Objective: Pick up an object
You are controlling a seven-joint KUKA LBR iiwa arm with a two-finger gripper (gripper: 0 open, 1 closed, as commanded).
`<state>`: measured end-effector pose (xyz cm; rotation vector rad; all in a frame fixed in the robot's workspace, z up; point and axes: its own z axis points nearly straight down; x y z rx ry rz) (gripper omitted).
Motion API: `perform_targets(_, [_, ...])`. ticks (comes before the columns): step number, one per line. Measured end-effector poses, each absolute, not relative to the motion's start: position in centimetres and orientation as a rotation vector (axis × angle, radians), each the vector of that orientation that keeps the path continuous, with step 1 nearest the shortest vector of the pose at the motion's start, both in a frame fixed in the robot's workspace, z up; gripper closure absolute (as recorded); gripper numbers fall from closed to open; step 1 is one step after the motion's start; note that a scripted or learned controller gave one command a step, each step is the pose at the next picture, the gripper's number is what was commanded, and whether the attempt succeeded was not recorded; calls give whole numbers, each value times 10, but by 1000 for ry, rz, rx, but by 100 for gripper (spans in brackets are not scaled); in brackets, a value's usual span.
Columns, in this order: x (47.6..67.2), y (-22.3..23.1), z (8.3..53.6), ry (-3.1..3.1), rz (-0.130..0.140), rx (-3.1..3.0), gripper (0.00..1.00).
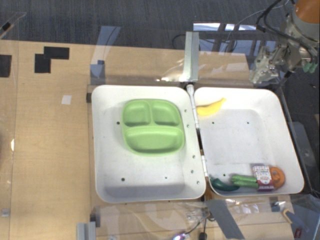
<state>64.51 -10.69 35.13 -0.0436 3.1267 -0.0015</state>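
From the overhead camera you see the gripper (267, 66) at the upper right, hanging above the bench just beyond the far rim of the right bin (280, 114). It is a pale tangle of metal and cables against a glossy surface, so you cannot tell how it is set, and nothing shows in its grasp. The arm's orange band (306, 4) is cut off at the top right corner.

In the right bin, a yellow banana (210, 107) lies in the far left corner, touching the divider. Along the near wall sit a green vegetable (235, 181), a small red-and-white packet (262, 175) and an orange round thing (276, 177), bunched together and partly overlapping; their shapes are hard to read.

In the left bin (107, 179) a green divided plate (152, 125) lies flat.
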Motion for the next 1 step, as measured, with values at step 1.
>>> perform_targets(1, [670, -77, 371, 3095, -2, -450, 100])
